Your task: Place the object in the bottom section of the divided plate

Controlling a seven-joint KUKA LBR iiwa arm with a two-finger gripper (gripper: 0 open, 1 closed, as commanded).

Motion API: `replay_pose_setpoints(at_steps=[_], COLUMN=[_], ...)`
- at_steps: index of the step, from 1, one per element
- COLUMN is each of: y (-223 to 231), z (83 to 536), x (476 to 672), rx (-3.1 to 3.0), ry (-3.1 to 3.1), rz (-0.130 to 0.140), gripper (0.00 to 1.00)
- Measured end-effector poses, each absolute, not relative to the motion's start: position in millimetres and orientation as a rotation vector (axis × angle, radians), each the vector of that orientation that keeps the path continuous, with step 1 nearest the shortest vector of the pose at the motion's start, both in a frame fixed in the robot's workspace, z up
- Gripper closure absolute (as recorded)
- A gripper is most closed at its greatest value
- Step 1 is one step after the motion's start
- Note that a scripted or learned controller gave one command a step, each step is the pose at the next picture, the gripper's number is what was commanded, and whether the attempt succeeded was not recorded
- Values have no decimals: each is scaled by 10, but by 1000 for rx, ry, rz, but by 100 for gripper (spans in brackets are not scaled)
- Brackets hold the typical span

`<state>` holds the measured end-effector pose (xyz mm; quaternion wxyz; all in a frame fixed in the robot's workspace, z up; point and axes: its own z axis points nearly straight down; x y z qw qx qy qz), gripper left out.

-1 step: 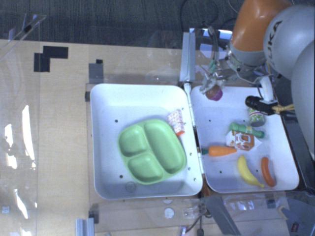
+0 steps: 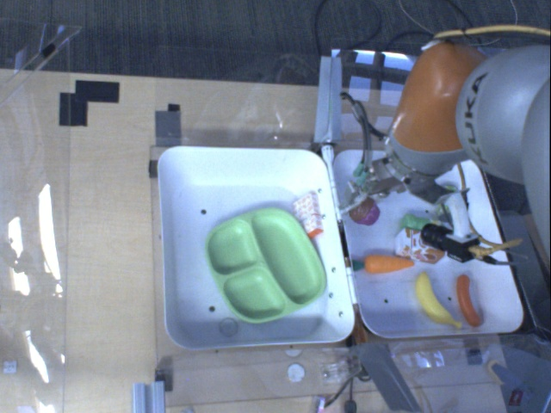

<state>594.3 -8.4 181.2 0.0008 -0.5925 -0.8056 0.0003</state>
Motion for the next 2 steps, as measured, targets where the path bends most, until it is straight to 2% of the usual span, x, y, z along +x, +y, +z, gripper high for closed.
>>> replay_pose_setpoints(at_steps=[1, 2], y=[535, 531], z=[1817, 1818], x=[5501, 5502], rx=[-1849, -1850], ry=[-2539, -2538], rz=[0, -1], gripper=[100, 0])
